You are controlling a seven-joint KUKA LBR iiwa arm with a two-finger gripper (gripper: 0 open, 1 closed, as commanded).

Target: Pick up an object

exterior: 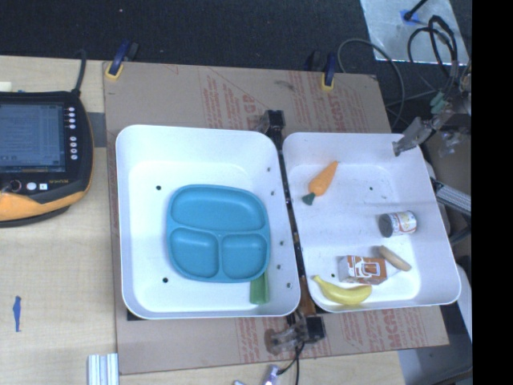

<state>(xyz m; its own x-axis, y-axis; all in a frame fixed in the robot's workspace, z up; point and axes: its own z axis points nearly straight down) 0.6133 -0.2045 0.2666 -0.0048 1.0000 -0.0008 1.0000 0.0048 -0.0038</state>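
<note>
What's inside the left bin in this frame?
A blue divided plate lies flat in the left bin, with a green block at its near-right corner. Whatever is beneath the plate is covered.

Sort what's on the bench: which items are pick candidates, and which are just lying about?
Pick candidates, right bin: carrot, small can, carton, banana, wooden peg. Left bin: blue divided plate, green block.

Lying about: teach pendant, blue pen, clamps.

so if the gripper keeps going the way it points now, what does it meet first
The gripper sits at the right bin's top right corner, pointing left and slightly down. Going straight on, it would likely meet bare bin floor, then the carrot. Its height is unclear, so it might pass above.
</note>
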